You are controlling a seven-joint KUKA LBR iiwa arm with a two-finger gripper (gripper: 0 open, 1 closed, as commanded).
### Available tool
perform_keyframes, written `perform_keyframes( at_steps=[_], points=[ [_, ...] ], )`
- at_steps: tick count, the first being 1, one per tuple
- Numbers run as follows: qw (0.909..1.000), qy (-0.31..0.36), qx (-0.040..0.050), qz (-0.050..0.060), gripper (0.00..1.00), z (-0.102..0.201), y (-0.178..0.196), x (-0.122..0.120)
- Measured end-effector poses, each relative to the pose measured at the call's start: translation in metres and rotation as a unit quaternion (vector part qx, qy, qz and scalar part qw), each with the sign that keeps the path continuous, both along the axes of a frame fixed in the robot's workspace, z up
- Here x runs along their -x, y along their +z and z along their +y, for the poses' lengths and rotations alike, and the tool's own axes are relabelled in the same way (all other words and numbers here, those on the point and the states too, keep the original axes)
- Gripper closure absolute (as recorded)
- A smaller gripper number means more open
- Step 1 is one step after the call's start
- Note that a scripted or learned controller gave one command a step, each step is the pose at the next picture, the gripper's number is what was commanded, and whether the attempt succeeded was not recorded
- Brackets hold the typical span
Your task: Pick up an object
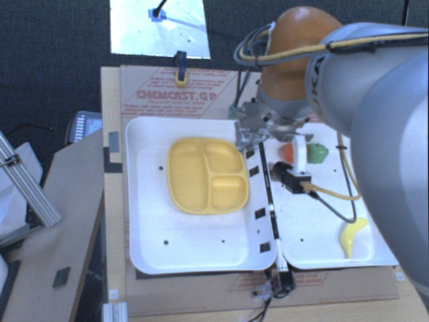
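Camera view: the pincer [249, 137] hangs at the yellow plate's [206, 176] upper-right corner, plate spreading lower left; grip state unclear, perhaps apart.

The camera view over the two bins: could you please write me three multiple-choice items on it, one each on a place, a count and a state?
1. Where is the yellow tray?
A. left bin
B. right bin
C. bench

2. How many compartments has the tray?
A. two
B. three
C. five

3. How does the tray lie?
A. upside down
B. on edge
C. flat, open side up

Key: 1 A, it rests on the left bin's floor. 2 B, ridges divide it into three. 3 C, its hollows face the camera.
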State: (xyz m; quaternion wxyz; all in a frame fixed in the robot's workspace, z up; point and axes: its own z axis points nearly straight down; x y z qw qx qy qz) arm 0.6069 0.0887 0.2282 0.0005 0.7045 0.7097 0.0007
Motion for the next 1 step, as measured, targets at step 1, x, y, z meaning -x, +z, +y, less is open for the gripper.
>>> perform_keyframes(
  at_steps=[1],
  points=[
    [1.0, -0.001, 0.0001, 0.0, 0.0, -0.0016, 0.0007, 0.0004]
  ],
)
